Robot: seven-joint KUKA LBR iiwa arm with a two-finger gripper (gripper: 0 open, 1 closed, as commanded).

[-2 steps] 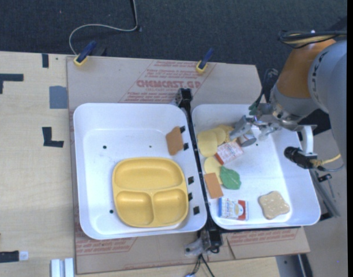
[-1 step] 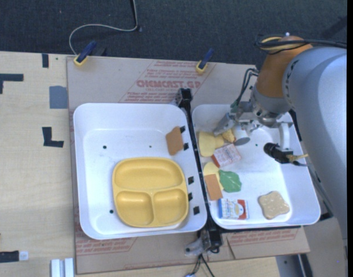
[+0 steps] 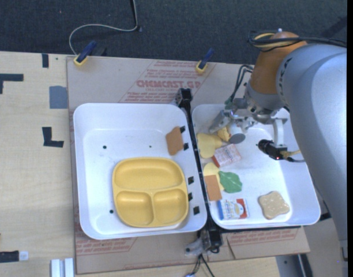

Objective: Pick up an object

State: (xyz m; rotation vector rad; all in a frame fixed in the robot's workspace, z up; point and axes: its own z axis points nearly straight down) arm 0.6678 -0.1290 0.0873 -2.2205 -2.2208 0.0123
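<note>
My gripper (image 3: 227, 127) is low in the right bin (image 3: 300, 180), near its back left part, reaching in from the right under the orange-banded wrist. Its metal fingers sit right over a small yellow piece (image 3: 223, 134) beside a pale yellow round object (image 3: 206, 145). Just in front lies a small red and white packet (image 3: 226, 154). Further forward are a green leaf-shaped item (image 3: 230, 182), a brown rectangular block (image 3: 212, 187), a white carton with red and blue print (image 3: 231, 209) and a tan toast-like piece (image 3: 273, 205).
The left bin (image 3: 93, 154) holds a yellow divided tray (image 3: 149, 190) and a brown block (image 3: 175, 141) leaning at its right wall. A black divider with clips (image 3: 191, 154) runs between the bins. The large grey arm body (image 3: 326, 114) covers the right side.
</note>
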